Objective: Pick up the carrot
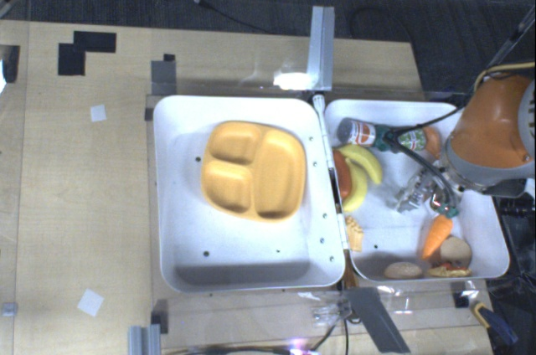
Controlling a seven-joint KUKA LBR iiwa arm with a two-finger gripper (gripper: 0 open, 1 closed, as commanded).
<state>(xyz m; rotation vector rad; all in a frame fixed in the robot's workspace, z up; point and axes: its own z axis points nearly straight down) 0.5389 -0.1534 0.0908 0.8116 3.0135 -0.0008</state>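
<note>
gripper point(421, 196) hanging just above-left of carrot, grip state not discernible | carrot point(435, 234) lying tilted in right bin point(481, 228), near its front-right corner | banana point(362, 171) lying left of carrot

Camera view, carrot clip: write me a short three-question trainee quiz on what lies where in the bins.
1. True or false: the carrot lies in the left bin.
2. Multiple choice: what sits in the left bin? A) a banana B) a yellow divided plate C) a bottle
3. Fill in: the gripper hangs just above the upper end of the ______.

Key
1. False; it lies in the right bin, near its lower edge.
2. B; the banana and the bottle are in the right bin.
3. carrot
</note>
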